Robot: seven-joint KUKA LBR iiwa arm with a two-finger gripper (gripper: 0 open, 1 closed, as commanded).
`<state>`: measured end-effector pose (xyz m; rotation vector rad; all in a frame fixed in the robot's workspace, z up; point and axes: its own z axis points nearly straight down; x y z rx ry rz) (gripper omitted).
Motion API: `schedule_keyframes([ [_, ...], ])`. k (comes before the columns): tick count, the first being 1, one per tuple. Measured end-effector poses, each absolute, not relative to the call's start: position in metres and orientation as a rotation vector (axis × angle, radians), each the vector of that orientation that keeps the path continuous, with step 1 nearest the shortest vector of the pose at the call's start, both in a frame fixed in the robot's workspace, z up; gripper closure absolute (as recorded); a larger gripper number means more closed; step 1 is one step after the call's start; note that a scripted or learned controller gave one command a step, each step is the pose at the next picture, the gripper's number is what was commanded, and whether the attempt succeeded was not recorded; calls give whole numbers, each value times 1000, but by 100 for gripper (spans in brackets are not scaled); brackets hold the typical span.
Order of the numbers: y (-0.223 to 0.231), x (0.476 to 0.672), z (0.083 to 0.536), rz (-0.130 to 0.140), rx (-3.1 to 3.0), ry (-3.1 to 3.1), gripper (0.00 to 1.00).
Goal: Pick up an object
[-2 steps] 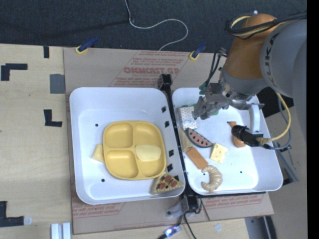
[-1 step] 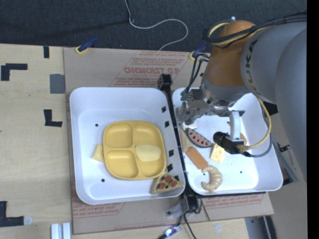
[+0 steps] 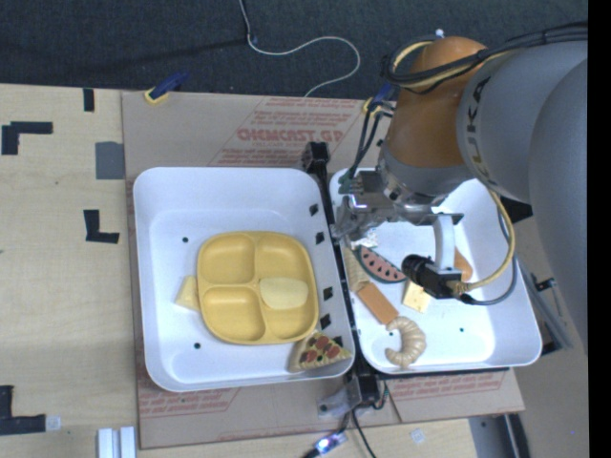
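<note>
Hovering low at the right bin's (image 3: 496, 346) ten o'clock corner, the end effector (image 3: 355, 219) shows nothing grasped; I cannot tell its state. Watermelon slice (image 3: 380, 265) lies just at its five o'clock; the pick remains undone.

— What does your arm (image 3: 535, 122) look like from above?

— Mine is a thick grey tube with a smooth matt shell, rounded at its joints. It takes up the 2 o'clock part of the view.

— And the orange part?

— That's my orange band (image 3: 434, 113), a glossy, bulbous collar just above the wrist, toward 12 o'clock from the metal parts.

— Any wiring?

— A yellow cable (image 3: 504, 256) loops out at 4 o'clock of the wrist. Thin dark leads run along the orange band at its 9 o'clock side.

— The tool end?

— My gripper (image 3: 355, 219) is silver-grey metal with blocky brackets. A black fitting (image 3: 430, 275) sits below it, on a white bracket (image 3: 444, 241).
</note>
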<state>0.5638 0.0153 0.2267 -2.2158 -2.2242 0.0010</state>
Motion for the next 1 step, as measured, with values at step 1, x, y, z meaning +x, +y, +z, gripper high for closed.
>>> schedule_keyframes([
  [1,4,567,214,6,-2220,-2221,100],
])
